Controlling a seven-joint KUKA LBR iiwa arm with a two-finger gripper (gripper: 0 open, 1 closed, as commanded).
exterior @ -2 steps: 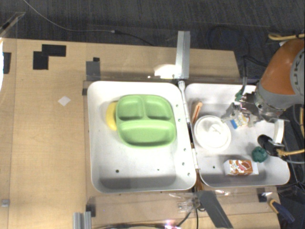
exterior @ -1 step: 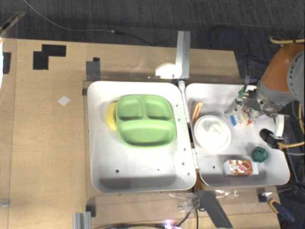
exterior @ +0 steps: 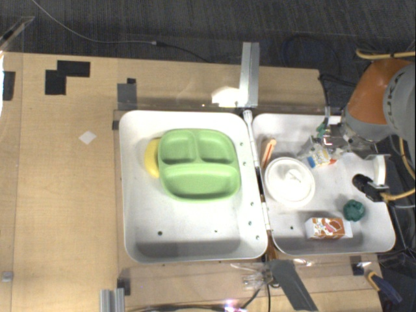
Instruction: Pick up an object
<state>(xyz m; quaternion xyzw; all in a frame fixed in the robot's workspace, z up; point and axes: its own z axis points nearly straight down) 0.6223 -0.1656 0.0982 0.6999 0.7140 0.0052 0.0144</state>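
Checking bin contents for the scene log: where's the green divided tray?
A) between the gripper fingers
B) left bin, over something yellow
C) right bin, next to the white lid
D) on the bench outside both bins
B: the green divided tray lies in the left bin, with a yellow object peeking out from under its left edge.

no legible text anywhere, not even on the small carton [exterior: 329, 227]

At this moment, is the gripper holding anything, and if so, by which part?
It cannot be told. The gripper sits low over the right white bin, right at a small crumpled blue-and-white packet near the bin's far side, but the view doesn't settle whether it grips it.
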